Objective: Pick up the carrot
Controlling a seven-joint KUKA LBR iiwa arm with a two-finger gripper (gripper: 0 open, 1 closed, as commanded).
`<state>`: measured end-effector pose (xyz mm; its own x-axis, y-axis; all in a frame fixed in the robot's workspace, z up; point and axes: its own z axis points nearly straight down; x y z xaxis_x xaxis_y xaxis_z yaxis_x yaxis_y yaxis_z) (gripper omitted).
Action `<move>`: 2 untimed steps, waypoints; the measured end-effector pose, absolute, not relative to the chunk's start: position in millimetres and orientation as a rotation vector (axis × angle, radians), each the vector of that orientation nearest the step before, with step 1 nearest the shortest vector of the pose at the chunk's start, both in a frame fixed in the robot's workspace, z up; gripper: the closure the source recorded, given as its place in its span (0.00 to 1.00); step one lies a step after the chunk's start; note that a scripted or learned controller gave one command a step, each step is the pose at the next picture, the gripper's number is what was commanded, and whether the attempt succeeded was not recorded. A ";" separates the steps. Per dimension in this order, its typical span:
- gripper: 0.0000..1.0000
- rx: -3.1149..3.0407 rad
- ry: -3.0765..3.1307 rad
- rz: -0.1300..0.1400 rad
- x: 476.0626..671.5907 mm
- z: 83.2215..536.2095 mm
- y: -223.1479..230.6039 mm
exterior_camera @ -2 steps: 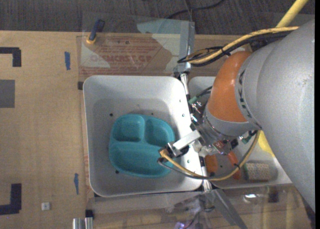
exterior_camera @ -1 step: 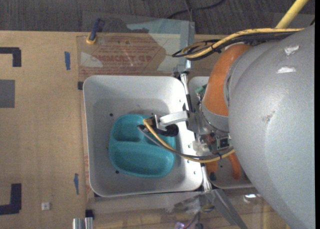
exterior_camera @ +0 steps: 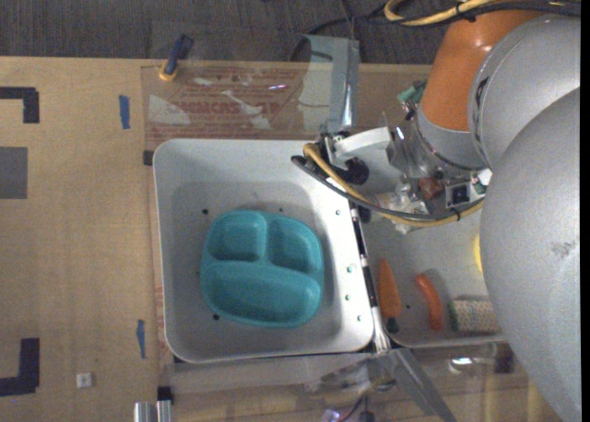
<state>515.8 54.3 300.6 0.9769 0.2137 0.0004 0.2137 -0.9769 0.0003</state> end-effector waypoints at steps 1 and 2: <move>1.00 3.127 0.310 -0.004 498.5 198.9 127.0; 1.00 3.127 0.304 -0.005 499.3 208.1 125.5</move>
